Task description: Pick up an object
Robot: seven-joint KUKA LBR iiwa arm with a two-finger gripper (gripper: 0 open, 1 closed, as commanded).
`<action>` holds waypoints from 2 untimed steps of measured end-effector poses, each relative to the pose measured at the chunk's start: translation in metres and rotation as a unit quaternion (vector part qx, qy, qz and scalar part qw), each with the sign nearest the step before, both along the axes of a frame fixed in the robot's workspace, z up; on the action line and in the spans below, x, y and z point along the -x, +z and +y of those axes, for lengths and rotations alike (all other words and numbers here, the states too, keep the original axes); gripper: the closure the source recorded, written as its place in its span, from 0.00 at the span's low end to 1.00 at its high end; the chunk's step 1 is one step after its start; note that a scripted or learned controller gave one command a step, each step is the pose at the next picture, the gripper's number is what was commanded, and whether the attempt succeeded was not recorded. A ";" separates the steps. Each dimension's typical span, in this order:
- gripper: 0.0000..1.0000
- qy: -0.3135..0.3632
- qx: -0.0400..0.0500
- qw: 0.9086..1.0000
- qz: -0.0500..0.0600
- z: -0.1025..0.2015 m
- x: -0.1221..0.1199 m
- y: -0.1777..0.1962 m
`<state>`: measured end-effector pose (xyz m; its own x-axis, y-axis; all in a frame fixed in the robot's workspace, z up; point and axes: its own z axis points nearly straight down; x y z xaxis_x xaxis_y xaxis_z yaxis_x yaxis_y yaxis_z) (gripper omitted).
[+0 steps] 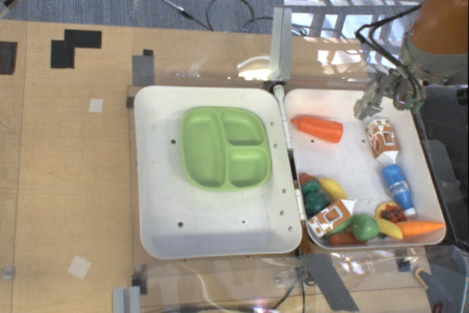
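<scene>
The right bin [432, 179] holds a heap of toy food along its near edge, a blue bottle [396, 187] and small carton [382, 137] beyond, and an orange carrot [318, 129] farther back. The left bin [154, 179] holds a green plate [224, 147]. The claw [368, 108] hangs just above the carton, holding nothing; its opening cannot be told.

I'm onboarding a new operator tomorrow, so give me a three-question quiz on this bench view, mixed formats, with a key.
1. True or false: the green divided plate lies in the left bin.
2. Multiple choice: which item lies nearest the gripper? A) the blue bottle B) the small brown-and-white carton C) the orange carrot
3. Fill in: the orange-red toy pepper lies in the ____ bin.

Key: 1 true; 2 B; 3 right.
</scene>
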<state>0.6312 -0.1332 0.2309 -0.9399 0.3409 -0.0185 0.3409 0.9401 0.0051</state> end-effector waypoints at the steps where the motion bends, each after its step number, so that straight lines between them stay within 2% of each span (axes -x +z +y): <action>1: 1.00 0.085 0.000 0.996 0.010 -0.055 0.038 -0.134; 2: 0.00 0.086 0.001 0.996 0.006 -0.053 0.035 -0.129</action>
<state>0.5964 -0.1865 0.1022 -0.9847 0.1741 -0.0082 0.1741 0.9847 0.0005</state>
